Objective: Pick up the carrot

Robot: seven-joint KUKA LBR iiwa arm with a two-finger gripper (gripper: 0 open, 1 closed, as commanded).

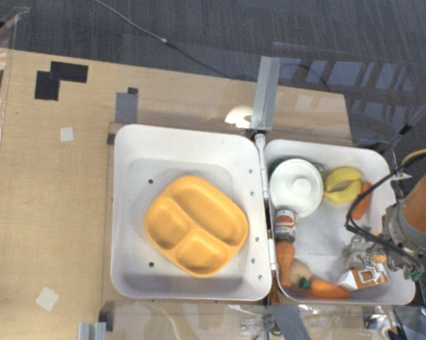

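2 shallow white plastic bins sit side by side on the tan bench, the left bin (123,195) in the middle of the frame and the right bin (346,155) toward the right edge.

A yellow plastic plate with 3 compartments (196,224) lies tilted in the centre of the left bin.

The long orange carrot with a dark green stem end (327,289) lies flat along the lower wall of the right bin, at the lower right of the frame, its green end pointing left. Just to its left are a pale beige rounded lump (300,269) and a short orange stub (285,253); what either of them is cannot be told. Above the stub, against the bin's left wall, stands a small can with a red and white label (285,224). A round white bowl (297,185) takes up the bin's upper left corner, and a yellow banana (343,183) lies just to its right. A slim orange-red piece (360,203) lies slanted beside the banana's right end.

The grey arm with its orange band (425,204) comes in from the right edge of the frame. Its gripper (364,251) hangs low over the right side of the right bin, just above a small orange and white carton (366,277), which touches the carrot's right tip. The gripper is near the carrot but up and to its right, and the carrot is not in it. Cables and dark fittings clutter the gripper, so I cannot tell whether it is spread or closed.
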